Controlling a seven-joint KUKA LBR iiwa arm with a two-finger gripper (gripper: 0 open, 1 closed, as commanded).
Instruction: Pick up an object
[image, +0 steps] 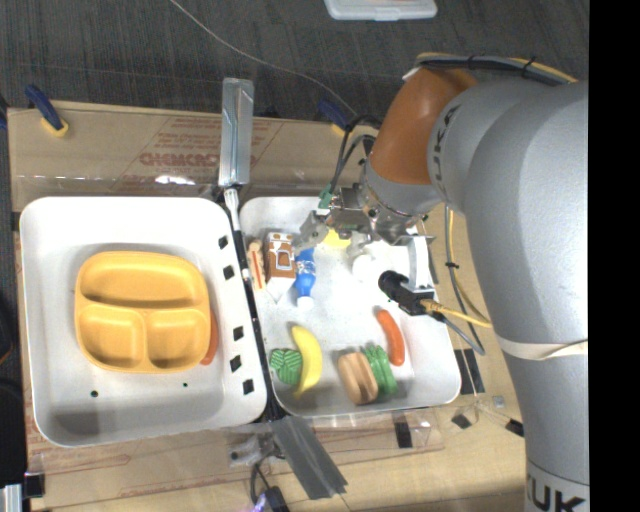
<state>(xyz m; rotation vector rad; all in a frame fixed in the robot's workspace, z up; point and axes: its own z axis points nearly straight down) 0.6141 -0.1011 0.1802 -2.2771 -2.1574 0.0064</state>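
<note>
**Bench stock: right bin, left bin, arm**

Right bin, white and shallow, holds the loose goods. Toward its back left: a small brown box beside an orange stick at the bin's left wall, and a blue-and-white bottle lying just right of the box. A yellow item sits at the back, partly hidden under the wrist gear. Along the front: a banana with a green ridged piece touching its left side; a tan bun-shaped toy with a green leafy piece against its right; a red-orange sausage just beyond, near the right wall.

Gripper: low over the back of the right bin, close above the yellow item and the bottle. Nothing can be seen between its fingers; how wide they stand cannot be told from here, as cables and the wrist crowd the spot. A black fitting juts from the wrist over the bin's middle.

Left bin: one yellow divided tray, lying flat in the middle.

Arm: grey, orange band above the wrist, entering from the right.
</note>
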